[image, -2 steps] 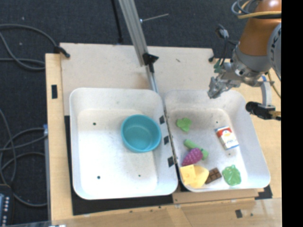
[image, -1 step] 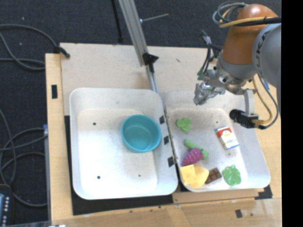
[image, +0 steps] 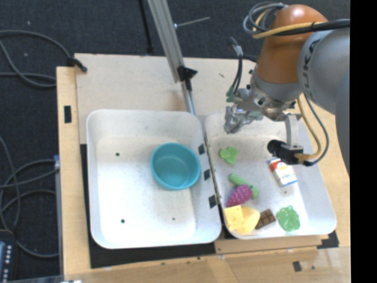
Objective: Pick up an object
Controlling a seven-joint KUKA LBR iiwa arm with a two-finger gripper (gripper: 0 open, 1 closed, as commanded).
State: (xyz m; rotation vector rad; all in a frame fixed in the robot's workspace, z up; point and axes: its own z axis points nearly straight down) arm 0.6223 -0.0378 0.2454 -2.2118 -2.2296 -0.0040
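Nearest the camera, along the right bin's (image: 318,187) front wall, lie a yellow wedge of toy cheese (image: 240,219), a small brown chocolate-like block (image: 267,218) and a leafy green toy vegetable (image: 288,217). Behind them sit a purple bunch of toy grapes (image: 240,194) with a green stalk, a small white carton with red and blue print (image: 283,173), and a pale green lumpy toy vegetable (image: 229,154). The left bin (image: 112,128) holds a round teal plastic bowl (image: 175,165). Both bins rest on the table (image: 118,75).

The pincer (image: 234,122) hangs over the right bin's far left corner, above and just behind the pale green vegetable; whether it is released or clenched cannot be told, and nothing is seen in it. The step in hand appears to be the approach. The next move probably calls for a descent toward that vegetable, the closest candidate, which lies apart from its neighbours.
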